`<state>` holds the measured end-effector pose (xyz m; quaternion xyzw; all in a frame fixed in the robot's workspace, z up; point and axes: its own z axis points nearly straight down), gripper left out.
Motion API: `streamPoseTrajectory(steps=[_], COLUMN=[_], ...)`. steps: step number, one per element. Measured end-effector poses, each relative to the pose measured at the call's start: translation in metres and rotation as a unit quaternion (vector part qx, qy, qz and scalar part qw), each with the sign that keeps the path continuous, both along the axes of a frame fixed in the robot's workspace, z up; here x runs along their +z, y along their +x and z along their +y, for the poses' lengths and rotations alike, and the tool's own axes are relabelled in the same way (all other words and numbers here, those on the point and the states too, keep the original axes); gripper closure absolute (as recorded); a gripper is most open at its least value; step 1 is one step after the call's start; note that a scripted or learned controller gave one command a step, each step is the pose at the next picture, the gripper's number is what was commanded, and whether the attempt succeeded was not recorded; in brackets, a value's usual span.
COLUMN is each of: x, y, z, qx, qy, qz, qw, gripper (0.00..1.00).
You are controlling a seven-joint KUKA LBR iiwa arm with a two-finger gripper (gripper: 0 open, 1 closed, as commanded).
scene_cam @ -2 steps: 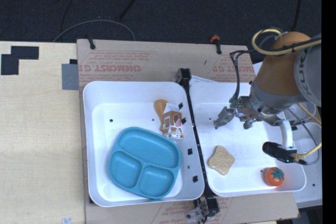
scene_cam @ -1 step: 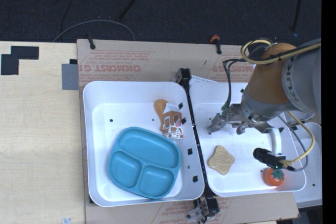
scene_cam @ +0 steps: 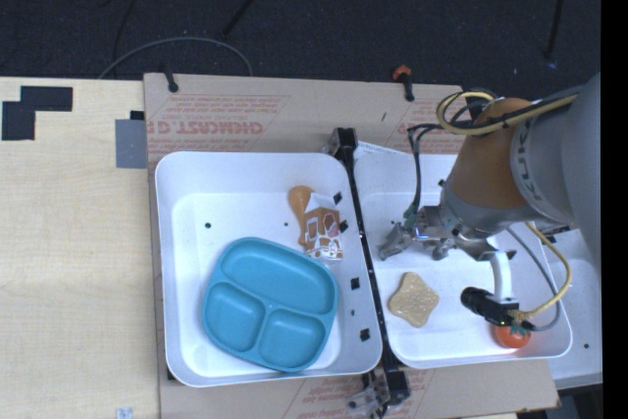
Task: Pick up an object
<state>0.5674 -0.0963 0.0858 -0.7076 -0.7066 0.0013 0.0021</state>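
Note:
My gripper (scene_cam: 418, 241) hangs low over the middle of the right bin (scene_cam: 555, 344), below the arm's orange band. Just in front of it, a tan bread-shaped piece (scene_cam: 413, 298) lies on the bin floor, apart from the gripper. A small orange-red ball (scene_cam: 510, 337) rests in the bin's front right corner. In the left bin (scene_cam: 179, 211), a blue compartment plate (scene_cam: 269, 303) lies at the front. A small patterned packet (scene_cam: 323, 235) and an orange-brown piece (scene_cam: 299, 201) sit against that bin's right wall.
A black divider rail (scene_cam: 358, 250) runs between the two bins. Both bins stand on a cardboard sheet (scene_cam: 245, 113). Pale wooden bench surface (scene_cam: 69, 260) lies to the left.

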Motion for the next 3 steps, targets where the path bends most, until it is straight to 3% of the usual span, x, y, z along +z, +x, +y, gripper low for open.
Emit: streamPoseTrajectory(steps=[1,3], x=[0.012,0.123], y=[0.001,-0.001], z=[-0.002,0.011], qx=[-0.003,0.001], qy=[-0.0001,-0.0003], qz=[-0.001,-0.003], qw=[1.0,1.0], gripper=[1.0,1.0])
